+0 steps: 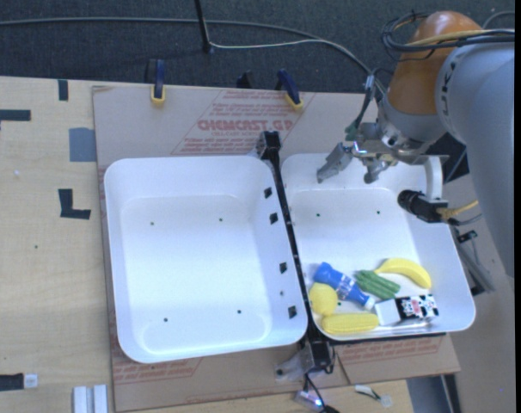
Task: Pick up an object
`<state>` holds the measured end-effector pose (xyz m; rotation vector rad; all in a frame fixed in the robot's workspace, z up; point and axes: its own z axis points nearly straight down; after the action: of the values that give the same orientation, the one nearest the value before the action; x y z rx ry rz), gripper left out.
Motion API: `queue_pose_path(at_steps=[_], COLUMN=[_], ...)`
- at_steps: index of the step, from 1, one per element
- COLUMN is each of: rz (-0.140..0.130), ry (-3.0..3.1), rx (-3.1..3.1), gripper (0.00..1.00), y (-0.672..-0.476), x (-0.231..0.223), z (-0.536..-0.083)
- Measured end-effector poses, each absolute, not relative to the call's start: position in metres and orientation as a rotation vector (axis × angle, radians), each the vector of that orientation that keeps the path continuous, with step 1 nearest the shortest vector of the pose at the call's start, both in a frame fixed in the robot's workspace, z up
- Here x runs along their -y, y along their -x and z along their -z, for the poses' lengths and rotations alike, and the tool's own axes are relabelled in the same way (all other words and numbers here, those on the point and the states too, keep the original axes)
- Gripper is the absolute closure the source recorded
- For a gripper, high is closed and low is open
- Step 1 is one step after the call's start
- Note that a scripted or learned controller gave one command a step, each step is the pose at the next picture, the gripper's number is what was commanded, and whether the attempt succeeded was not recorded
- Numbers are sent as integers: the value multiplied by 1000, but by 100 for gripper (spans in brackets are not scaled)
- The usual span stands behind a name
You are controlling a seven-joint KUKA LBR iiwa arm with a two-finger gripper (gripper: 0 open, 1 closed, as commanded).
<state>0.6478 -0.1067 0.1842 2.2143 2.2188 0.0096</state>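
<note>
The gripper (pixel 353 166) hangs with fingers spread wide and nothing between them over the far end of the right bin (pixel 346 209). Well apart, at the bin's near end, lie a banana (pixel 405 271), a blue bottle (pixel 342 284), green beans (pixel 376 283), a lemon (pixel 323 299), corn (pixel 350 323) and a black-and-white box (pixel 409 309).

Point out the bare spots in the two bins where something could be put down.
The left bin is bare white floor from wall to wall. In the right bin the far half, below the hand, is bare. Its near end is crowded: banana, green pod, blue bottle, lemon, corn, black-and-white box.
</note>
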Motion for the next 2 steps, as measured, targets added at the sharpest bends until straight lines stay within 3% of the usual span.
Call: queue_pose_path(at_steps=[1, 2], rz=[5, -10], ry=[-2223, -2215], rx=[-2225, -2218], gripper=[0, 0], y=[-654, -636], x=[100, 89], z=[-81, -190])
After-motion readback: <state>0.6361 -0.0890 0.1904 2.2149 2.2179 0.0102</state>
